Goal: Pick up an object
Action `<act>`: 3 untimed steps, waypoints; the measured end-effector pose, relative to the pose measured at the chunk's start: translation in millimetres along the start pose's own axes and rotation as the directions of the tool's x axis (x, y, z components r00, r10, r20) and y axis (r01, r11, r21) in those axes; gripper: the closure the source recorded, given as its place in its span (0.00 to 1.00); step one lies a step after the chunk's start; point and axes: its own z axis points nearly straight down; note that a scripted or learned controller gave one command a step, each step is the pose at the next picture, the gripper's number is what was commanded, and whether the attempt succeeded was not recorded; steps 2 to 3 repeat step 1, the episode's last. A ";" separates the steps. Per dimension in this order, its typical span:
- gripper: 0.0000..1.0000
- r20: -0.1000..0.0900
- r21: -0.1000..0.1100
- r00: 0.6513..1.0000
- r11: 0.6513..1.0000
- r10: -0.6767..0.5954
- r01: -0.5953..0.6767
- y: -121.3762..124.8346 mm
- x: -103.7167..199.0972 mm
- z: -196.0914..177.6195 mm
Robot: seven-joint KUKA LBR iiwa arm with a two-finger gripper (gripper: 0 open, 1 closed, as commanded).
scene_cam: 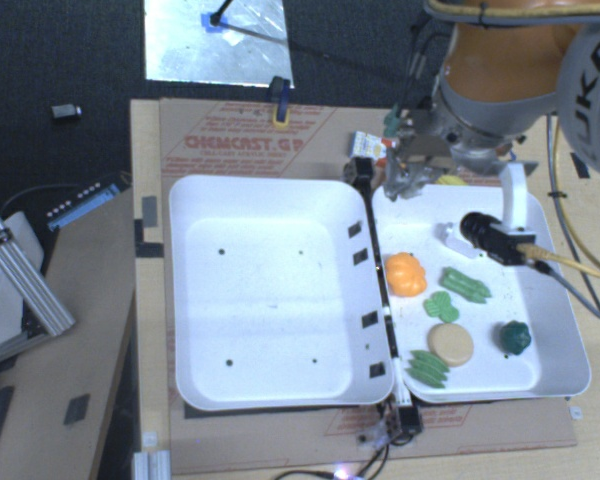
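Six small objects lie in the right bin; the gripper hangs at its far-left corner, grip state perhaps unreadable.

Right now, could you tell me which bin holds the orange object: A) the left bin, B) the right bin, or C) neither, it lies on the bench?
B: the orange object lies inside the right bin, close to the wall it shares with the left bin.

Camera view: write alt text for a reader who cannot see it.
A grey arm with an orange band reaches over the far end of the right bin, which holds an orange piece, green pieces and a tan disc. The left bin sits beside it.
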 end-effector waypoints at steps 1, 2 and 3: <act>1.00 -0.001 -0.003 1.000 1.000 0.002 -0.002 11.0 66.1 -47.5; 1.00 -0.001 -0.003 1.000 1.000 0.002 -0.002 11.0 66.1 -47.5; 1.00 -0.001 -0.003 1.000 1.000 0.002 -0.002 11.0 66.1 -47.5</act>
